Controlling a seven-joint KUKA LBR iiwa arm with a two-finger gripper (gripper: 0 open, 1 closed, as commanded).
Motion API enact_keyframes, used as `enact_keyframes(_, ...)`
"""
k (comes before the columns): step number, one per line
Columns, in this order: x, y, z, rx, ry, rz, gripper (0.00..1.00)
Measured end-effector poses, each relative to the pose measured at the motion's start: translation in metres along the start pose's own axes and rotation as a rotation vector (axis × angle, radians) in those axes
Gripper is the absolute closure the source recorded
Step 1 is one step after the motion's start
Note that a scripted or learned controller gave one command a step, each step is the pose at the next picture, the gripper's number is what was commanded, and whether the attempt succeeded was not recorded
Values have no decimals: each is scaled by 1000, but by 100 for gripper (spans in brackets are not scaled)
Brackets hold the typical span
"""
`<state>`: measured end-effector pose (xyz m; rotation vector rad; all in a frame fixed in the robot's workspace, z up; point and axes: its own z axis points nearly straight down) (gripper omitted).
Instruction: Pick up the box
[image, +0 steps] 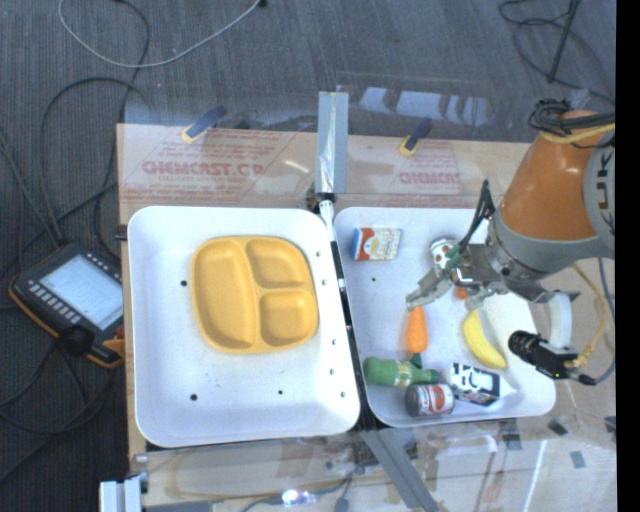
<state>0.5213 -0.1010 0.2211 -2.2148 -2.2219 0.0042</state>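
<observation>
A yellow divided tray (255, 293) is seen in the left bin (160, 400). In the right bin (535, 405), the box (376, 243) lies near the far left corner, bare floor around it. The hand (432, 285) is spread wide, holding nothing, above the carrot (416, 329).

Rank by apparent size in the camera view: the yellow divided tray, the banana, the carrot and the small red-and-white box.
1. Yellow divided plastic tray, by far the largest.
2. Yellow banana.
3. Orange carrot and small red-and-white box: these look too alike to rank.
</observation>
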Motion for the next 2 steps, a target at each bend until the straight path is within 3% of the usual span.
enact_keyframes(1,-16,68,77,-2,-2,-125,0)
enact_keyframes(2,-27,142,112,-2,-1,-87,0)
